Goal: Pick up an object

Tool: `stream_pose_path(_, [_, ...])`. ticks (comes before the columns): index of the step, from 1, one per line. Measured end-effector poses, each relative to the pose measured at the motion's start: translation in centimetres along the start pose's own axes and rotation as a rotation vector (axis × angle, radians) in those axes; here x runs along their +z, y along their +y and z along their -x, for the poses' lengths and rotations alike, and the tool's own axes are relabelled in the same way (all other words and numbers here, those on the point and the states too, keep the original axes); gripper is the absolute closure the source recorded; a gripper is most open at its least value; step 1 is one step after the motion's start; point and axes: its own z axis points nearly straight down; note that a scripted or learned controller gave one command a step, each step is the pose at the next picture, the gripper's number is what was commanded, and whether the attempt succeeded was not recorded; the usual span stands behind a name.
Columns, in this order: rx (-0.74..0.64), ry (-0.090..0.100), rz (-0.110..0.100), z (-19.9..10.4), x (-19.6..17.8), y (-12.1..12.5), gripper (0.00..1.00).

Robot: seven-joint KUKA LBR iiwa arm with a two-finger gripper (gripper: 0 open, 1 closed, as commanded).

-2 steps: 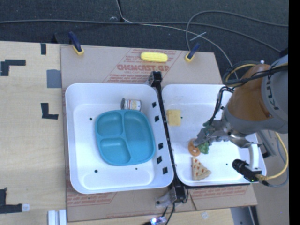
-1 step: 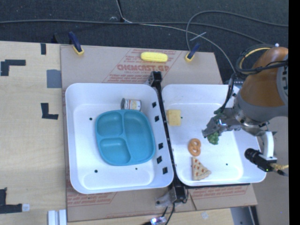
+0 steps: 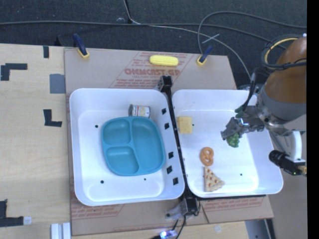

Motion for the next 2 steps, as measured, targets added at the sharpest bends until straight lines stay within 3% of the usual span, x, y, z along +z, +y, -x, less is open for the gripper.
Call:
stream_pose_path(1, [-0.003, 0.001, -0.004, -4.2, 0.9, 1.4, 1.00])
stream_pose_path(2, [-0.005, 0.002, -0.003, -9.0, 0.8, 4.4, 1.00])
